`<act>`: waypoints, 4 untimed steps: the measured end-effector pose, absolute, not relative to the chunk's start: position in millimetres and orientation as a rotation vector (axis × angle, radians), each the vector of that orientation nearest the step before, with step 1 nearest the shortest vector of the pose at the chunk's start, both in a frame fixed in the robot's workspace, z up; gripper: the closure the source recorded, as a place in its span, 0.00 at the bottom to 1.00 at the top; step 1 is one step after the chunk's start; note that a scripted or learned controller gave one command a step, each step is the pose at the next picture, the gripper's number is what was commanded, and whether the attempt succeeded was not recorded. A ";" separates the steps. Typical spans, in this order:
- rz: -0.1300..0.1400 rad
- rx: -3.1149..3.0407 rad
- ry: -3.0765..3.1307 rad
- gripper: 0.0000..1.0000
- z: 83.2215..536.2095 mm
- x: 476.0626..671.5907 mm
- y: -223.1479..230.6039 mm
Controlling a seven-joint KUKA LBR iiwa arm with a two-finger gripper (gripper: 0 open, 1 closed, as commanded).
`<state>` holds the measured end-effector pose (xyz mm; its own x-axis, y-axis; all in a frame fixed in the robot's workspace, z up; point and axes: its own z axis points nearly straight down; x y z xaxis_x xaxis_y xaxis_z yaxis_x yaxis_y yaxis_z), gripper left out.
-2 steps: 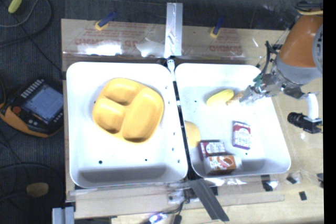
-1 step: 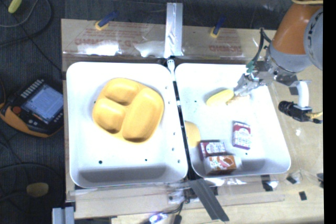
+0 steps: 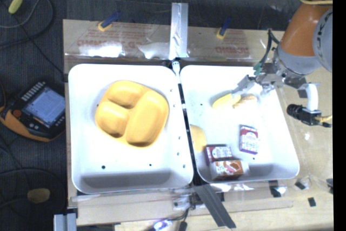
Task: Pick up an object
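My gripper hangs low over the back of the right bin, at the end of the grey arm with its orange band. Just under and left of it lies a small yellow banana-like piece, with a tan bit right below the gripper tip. Whether the gripper touches either one is unclear. Nearer the front of the same bin lie a purple-and-white carton and two brown cartons.
A big yellow lumpy object fills the middle of the left bin. A yellow round thing rests against the divider between the bins. A handheld controller lies on the floor at left.
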<state>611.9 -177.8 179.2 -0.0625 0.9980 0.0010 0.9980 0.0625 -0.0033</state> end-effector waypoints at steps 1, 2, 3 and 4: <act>-0.002 -2.146 -2.309 0.00 89.6 621.0 -120.7; -0.005 -2.143 -2.308 1.00 98.5 621.7 -119.3; 0.006 -2.117 -2.320 1.00 194.7 634.1 -46.8; 0.010 -2.002 -2.420 1.00 181.8 633.4 -40.2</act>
<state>633.4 -40.2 181.8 -0.1875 0.9823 -0.0033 0.9823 0.1875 -0.0058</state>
